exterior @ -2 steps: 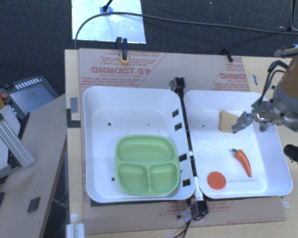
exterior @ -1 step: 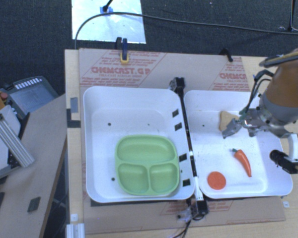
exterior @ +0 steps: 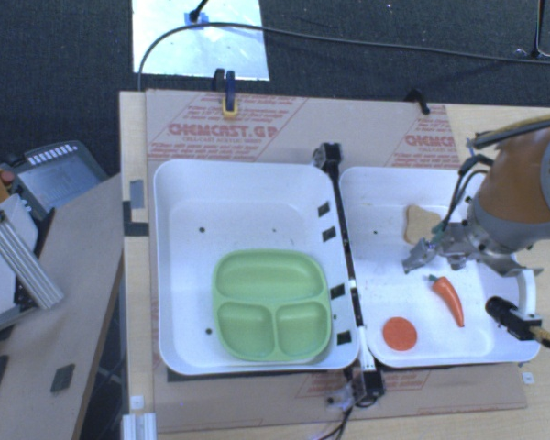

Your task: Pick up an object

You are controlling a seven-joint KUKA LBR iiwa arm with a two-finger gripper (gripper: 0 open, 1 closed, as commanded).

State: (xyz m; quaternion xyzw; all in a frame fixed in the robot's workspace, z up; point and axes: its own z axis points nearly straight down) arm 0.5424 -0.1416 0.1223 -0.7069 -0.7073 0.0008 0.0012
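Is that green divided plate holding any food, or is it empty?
Empty. The green divided plate lies flat in the left bin, and all three of its compartments show bare green.

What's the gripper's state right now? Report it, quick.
Gripper: low in the right bin, between the tan piece and the orange carrot; nothing visibly held, and open or shut cannot be told.

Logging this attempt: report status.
Pincer low in right bin, nothing visibly held. Carrot just beside it, orange disc nearer front. Green divided tray in left bin.
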